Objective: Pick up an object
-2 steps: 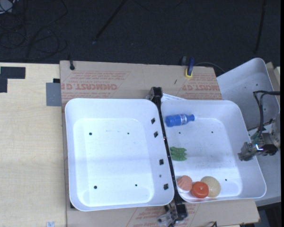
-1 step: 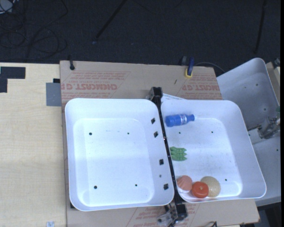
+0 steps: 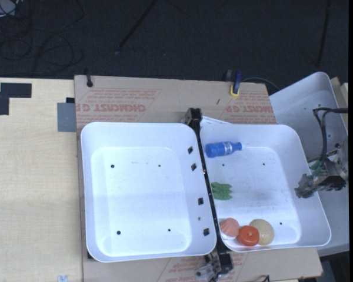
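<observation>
The hand [image 3: 305,188] sits at the right rim of the right bin [image 3: 294,143], low over the rim, about halfway along that side. It is small and dark in the view; whether it is released or clenched cannot be told. Nothing is visible in its grasp. Cables and part of the arm [image 3: 332,157] lie to its right, at the frame edge.

Contents of the right bin:
- A blue bottle [image 3: 223,149] with a white cap lies on its side near the far left corner, cap pointing right.
- A green item [image 3: 221,191] lies near the left wall, about mid-length.
- Three round items sit together at the near wall: a pink one [image 3: 229,227], a red one [image 3: 248,235] and a tan one [image 3: 263,230]. The red one touches both neighbours.

All five items are well apart from the hand.

The left bin [image 3: 97,157] stands just beside the right bin; a black clip strip [image 3: 201,175] runs along the shared edge. Both bins rest on a cardboard sheet [image 3: 135,101] on the bench [image 3: 29,187]
</observation>
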Robot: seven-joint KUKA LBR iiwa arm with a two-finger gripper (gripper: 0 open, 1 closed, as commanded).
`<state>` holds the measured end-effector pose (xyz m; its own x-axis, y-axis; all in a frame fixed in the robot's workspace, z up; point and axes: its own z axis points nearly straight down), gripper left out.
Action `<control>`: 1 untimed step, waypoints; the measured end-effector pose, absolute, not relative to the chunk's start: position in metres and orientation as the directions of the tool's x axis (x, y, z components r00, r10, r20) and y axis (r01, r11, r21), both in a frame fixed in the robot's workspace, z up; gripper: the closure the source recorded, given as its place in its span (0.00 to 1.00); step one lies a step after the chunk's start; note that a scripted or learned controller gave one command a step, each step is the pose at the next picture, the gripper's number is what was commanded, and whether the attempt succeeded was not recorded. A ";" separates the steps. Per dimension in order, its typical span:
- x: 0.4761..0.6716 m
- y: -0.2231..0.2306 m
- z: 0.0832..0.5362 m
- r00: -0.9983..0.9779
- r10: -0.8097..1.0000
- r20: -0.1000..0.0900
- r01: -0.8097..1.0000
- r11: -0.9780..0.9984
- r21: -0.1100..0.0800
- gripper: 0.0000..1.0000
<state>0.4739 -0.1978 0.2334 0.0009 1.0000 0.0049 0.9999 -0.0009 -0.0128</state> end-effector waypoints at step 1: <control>0.488 -0.215 0.301 0.000 1.000 -0.002 1.000 0.000 0.004 1.00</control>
